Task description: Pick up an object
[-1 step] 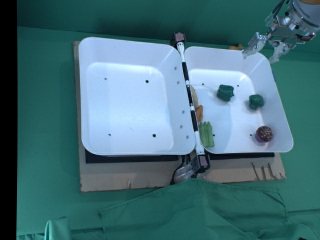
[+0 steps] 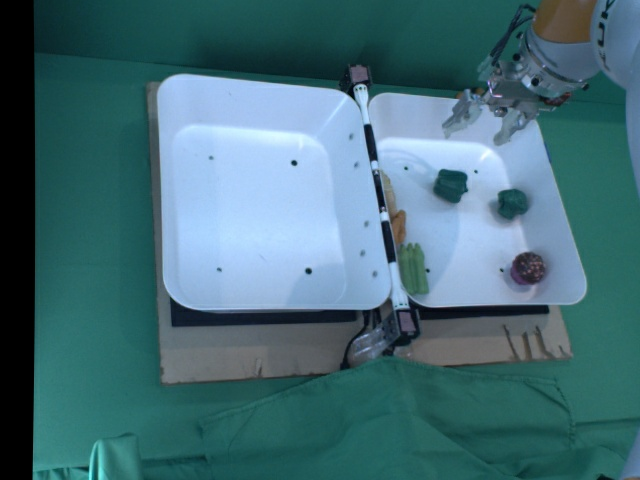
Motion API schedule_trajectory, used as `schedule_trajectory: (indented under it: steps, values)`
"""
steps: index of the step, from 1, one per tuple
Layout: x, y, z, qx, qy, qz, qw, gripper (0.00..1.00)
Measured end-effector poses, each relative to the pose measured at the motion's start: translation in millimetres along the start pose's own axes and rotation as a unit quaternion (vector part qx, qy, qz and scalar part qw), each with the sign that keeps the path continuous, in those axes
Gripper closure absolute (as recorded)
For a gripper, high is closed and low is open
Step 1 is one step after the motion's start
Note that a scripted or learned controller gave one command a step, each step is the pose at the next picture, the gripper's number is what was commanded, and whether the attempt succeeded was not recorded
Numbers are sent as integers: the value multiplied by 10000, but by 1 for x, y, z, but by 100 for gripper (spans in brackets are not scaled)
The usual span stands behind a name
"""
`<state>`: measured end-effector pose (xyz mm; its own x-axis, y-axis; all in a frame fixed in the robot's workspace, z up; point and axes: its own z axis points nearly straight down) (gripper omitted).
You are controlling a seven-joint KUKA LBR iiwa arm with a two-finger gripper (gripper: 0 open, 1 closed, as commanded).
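My gripper (image 2: 481, 125) hangs above the far edge of the right bin (image 2: 470, 268), its two fingers spread open with nothing between them. Below it in that bin lie a dark green pepper-like piece (image 2: 450, 184) and a second green piece (image 2: 512, 203) to its right. A purple-red round object (image 2: 527, 267) rests near the bin's front right corner. A light green bundle (image 2: 413, 269) lies near the front left. An orange and tan item (image 2: 394, 216) sits against the left wall by the divider.
The left bin (image 2: 262, 193) sits beside the right one, with a black-and-white bar (image 2: 378, 198) between them. Both rest on a cardboard sheet (image 2: 250, 363) over green cloth. Folded green fabric (image 2: 400, 423) lies at the front.
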<state>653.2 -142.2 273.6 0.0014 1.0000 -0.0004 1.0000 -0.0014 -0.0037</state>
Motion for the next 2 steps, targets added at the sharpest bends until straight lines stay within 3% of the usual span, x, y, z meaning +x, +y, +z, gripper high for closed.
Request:
schedule_trajectory:
  steps: [1,2]
  values:
    - [28,-13,-48,-65,-5,-7,10000,0]
    - [86,9,-140,-104,-1,-32,9999,0]
